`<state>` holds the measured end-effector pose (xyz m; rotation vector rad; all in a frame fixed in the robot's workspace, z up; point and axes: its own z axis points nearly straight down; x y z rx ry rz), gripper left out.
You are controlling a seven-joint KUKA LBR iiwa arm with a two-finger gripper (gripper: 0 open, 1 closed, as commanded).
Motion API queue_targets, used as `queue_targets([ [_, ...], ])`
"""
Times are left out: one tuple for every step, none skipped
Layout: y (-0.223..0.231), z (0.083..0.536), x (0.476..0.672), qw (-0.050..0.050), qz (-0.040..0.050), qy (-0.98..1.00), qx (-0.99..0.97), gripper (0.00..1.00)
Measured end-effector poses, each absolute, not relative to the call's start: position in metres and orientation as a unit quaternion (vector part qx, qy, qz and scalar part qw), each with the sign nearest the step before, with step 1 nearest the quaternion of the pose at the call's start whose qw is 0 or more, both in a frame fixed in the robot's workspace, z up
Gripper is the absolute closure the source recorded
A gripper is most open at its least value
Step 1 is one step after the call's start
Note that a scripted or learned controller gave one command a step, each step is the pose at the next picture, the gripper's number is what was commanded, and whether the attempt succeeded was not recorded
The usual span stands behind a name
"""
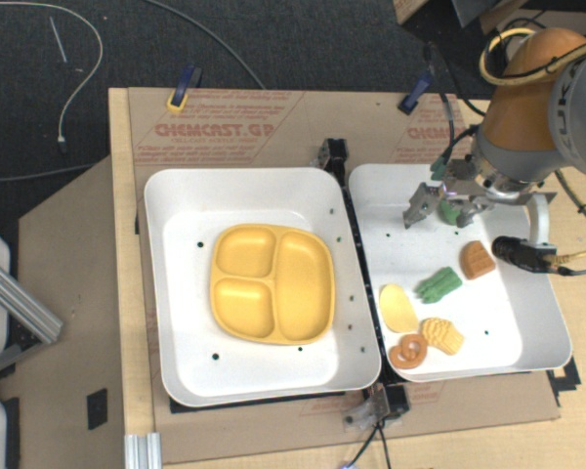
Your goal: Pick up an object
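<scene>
My gripper (439,209) hangs over the upper part of the right bin (542,335), its two fingers spread open with nothing between them. Below it in that bin lie a green toy vegetable (439,284), a brown toy bread piece (477,260), a pale yellow flat piece (398,308), a yellow ridged piece (442,334) and an orange-brown ring (407,351). The nearest, the brown piece, sits a short way below and right of the fingers.
The left bin (171,262) holds a yellow divided plate (272,283). A black clamp (333,152) sits at the top between the bins. Blue clips (184,86) hold the cardboard sheet. Cables trail off the arm at the right.
</scene>
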<state>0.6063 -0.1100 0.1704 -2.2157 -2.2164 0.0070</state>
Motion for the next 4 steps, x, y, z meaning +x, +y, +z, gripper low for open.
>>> queue_targets([
  [-0.115,0.110,0.611,0.004,0.0024,-0.707,-0.707,0.00],
  [-0.115,0.124,0.613,0.002,0.0005,-0.707,-0.707,1.00],
  [-0.106,0.174,0.609,-0.001,-0.0012,-0.708,-0.706,1.00],
  [-0.107,0.237,0.606,-0.002,-0.0018,-0.708,-0.707,1.00],
])
